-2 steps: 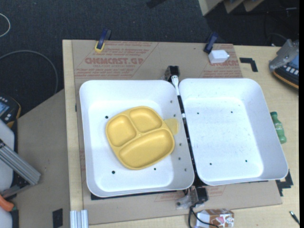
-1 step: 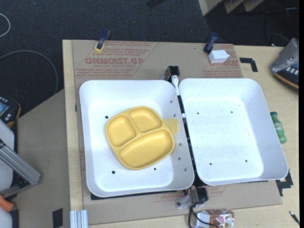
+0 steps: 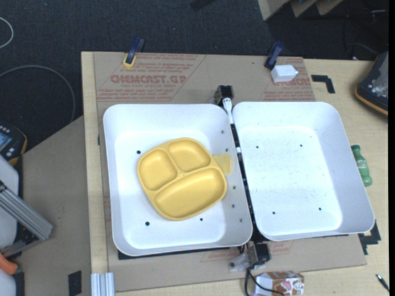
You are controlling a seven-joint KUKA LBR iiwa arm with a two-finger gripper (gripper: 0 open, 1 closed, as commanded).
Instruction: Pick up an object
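judged barely begun: saw the yellow divided plate (image 3: 181,179) lying flat in the left white bin (image 3: 117,165), centre-left of the frame, beside the right white bin (image 3: 345,165), could not tell how the jaws stood, reckoned approach, grasp and lift all left.
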